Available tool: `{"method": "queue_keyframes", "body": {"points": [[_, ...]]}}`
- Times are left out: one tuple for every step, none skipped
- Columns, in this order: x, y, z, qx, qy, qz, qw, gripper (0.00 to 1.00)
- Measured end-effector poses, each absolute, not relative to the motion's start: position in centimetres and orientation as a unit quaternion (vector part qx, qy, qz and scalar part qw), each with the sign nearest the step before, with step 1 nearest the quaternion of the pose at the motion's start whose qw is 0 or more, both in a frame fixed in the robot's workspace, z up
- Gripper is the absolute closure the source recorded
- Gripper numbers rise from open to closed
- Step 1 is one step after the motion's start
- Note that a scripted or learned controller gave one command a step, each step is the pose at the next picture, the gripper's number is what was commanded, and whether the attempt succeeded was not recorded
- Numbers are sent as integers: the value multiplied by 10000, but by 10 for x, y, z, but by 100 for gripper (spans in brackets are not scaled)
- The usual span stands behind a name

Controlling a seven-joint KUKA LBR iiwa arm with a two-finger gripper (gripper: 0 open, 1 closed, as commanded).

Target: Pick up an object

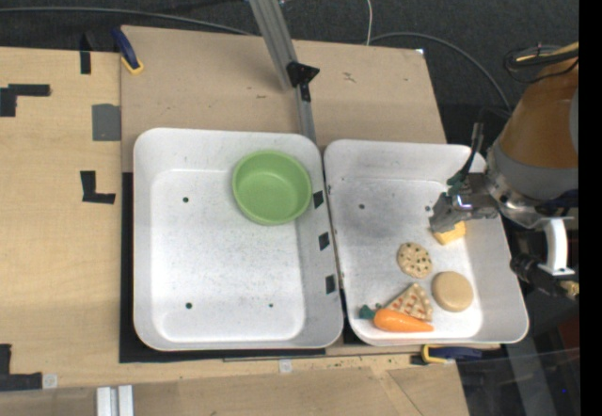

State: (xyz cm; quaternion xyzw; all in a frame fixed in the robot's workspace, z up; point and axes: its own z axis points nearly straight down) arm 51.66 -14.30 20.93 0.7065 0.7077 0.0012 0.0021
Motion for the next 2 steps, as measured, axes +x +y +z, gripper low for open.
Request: {"method": "queue_keyframes", "body": {"points": [[513, -153, 262, 7069, 7073, 9, 23, 100], [514, -153, 301, 7065, 7077, 6, 17, 100]]}}
